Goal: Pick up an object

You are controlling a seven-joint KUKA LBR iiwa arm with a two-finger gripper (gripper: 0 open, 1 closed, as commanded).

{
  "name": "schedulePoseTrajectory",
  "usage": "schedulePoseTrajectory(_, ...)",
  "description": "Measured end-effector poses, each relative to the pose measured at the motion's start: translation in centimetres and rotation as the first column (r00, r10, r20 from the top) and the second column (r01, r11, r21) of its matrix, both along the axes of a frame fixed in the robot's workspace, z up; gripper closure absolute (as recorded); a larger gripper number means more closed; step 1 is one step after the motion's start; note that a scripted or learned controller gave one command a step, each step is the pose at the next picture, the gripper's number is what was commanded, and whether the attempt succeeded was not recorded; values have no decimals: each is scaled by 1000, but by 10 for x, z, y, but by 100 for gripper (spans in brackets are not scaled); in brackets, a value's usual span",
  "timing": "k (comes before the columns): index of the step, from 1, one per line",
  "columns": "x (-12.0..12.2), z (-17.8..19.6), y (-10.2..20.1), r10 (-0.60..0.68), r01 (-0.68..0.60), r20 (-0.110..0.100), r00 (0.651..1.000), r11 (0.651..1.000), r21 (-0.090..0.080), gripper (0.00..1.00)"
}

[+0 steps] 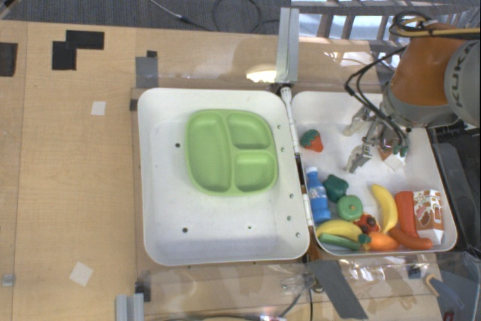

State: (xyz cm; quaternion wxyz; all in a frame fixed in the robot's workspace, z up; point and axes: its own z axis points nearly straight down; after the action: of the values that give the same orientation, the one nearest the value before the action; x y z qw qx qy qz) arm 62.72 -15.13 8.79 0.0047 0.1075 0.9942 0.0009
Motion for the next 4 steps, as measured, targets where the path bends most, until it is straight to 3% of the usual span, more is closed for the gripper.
schedulePoseTrajectory(1, 4, 17, -41, -4, 4, 2, 1000, 1000, -4, 0)
schedulePoseTrajectory(2, 2, 0, -35, -138, 138, 0, 990, 990, 0, 0)
schedulePoseTrajectory(3, -1, 0, -38, -276, 276, -1, 961, 961, 0, 0)
schedulePoseTrajectory(4, -8, 0, -13, -400, 400, -2, 917, 917, 2, 0)
